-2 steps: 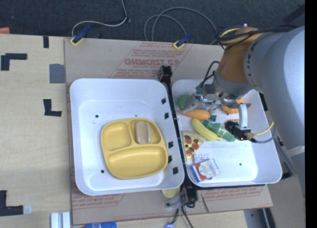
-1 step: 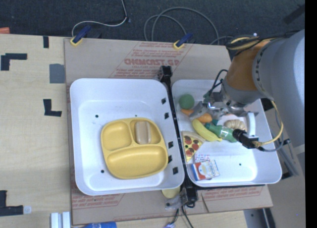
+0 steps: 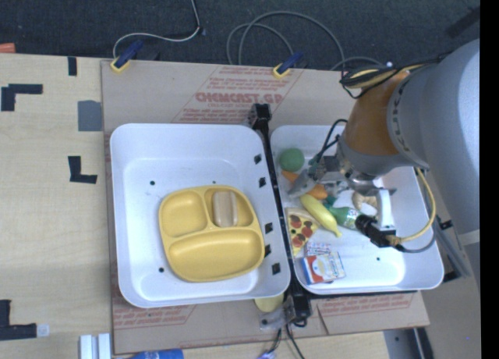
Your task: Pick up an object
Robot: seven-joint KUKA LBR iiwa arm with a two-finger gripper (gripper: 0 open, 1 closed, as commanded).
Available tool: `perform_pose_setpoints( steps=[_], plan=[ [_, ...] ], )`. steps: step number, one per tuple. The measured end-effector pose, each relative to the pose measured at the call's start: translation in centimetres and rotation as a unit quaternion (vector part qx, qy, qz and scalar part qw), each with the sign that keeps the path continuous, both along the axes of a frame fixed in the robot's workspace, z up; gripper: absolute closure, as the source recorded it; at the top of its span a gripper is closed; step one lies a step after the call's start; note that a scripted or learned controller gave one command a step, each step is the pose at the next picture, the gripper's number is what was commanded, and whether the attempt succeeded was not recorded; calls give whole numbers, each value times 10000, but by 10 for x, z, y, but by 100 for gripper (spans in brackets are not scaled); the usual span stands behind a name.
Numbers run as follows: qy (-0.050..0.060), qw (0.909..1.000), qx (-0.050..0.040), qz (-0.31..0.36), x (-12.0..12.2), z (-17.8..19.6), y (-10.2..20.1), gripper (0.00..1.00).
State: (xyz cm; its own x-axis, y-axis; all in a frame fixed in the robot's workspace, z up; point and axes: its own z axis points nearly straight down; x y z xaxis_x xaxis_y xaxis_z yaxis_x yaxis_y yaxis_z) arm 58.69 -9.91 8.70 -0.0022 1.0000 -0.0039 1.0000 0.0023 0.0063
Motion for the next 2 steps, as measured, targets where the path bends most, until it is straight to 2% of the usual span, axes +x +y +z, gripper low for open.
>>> perform_pose_setpoints(
  steps=[1, 2],
  plan=[
    [-6, 10000, -2, -5, 1, 10, -1, 100],
    [12, 10000, 32, 27, -16, 102, 72, 100]
  ],
)
